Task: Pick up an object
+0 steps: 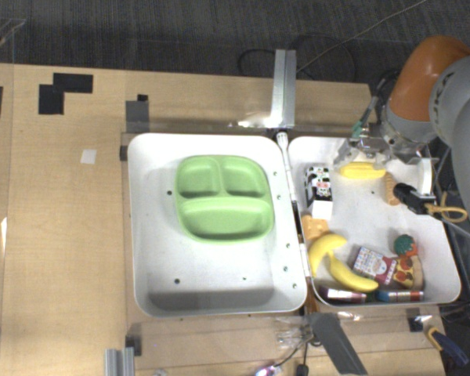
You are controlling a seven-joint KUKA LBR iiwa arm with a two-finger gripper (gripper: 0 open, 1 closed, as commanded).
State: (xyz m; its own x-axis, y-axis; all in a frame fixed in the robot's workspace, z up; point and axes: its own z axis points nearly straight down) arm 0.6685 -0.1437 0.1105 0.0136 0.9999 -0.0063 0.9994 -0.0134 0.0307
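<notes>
A pale wooden bench under a dark floor carries two white bins, and the work is all in the right bin (453, 266). At its far end lies a small yellow piece (363, 171), the likeliest target, with the gripper (366, 149) hanging right over it. I can't tell how wide the claw stands, or whether it has hold of anything.

To do this well, I'd say it should come straight down, centred across the piece's short width, clear of the bin wall just behind.

Counting outward: one black-and-white carton (319, 182), what look like two bananas (334, 262), one red snack packet (374, 263), one green ball (405, 244). The left bin (153, 272) holds one green divided plate (222, 197).
</notes>
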